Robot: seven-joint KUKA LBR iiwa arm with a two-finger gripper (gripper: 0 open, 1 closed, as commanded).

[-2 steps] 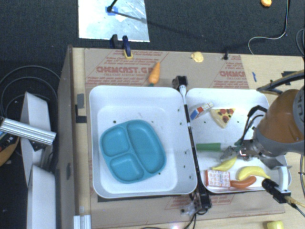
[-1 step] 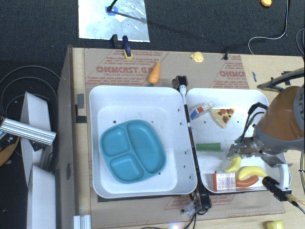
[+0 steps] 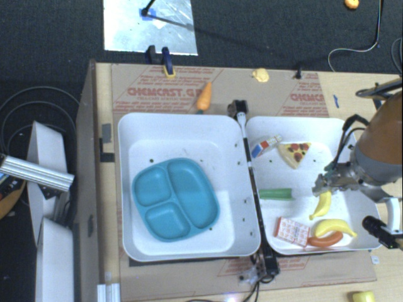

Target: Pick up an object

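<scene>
Gripper (image 3: pixel 329 186) is lowered into the right bin (image 3: pixel 271 131), directly over a small banana (image 3: pixel 322 204), presumably for grasping; jaws' state cannot be told.

arm comes in from the right, orange band up top, wrist angled down, gripper (image 3: pixel 329 186) hanging low at its left end

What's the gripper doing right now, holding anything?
Gripper: low in the right bin, right above a small banana; grip state cannot be told.
</scene>
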